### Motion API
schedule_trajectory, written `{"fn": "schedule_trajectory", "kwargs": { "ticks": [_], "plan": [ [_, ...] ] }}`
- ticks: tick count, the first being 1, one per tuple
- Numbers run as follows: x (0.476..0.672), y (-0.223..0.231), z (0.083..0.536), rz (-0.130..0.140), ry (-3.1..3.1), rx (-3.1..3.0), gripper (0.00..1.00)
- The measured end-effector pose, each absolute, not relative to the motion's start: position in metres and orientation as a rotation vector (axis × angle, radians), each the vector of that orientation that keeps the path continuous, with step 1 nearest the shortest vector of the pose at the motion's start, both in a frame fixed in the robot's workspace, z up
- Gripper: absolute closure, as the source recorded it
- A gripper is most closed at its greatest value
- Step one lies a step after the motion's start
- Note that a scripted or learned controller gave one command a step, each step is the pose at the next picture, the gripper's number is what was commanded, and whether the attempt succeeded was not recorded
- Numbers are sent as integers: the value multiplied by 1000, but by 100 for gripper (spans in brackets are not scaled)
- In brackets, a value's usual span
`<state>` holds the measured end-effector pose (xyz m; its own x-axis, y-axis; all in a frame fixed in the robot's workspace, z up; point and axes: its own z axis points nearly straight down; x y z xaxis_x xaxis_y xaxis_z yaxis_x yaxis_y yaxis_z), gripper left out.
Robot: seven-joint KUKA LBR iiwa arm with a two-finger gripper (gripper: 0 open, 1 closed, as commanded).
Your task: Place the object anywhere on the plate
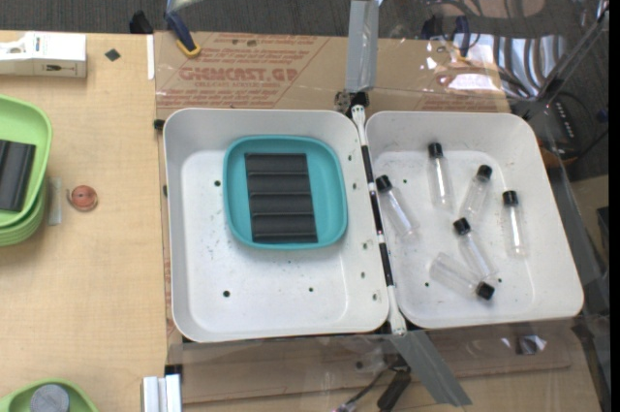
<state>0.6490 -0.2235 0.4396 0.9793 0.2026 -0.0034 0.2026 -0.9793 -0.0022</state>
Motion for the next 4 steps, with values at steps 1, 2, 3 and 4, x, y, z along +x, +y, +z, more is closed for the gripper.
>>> {"fn": "schedule_trajectory", "kwargs": {
  "ticks": [1,2,3,4],
  "plan": [
    [654,-223,440,6,-317,-3123,0],
    [645,-223,439,9,-310,-3123,0],
    [648,-223,440,6,-317,-3124,0],
    [652,-222,440,6,-319,-3124,0]
  ]
}}
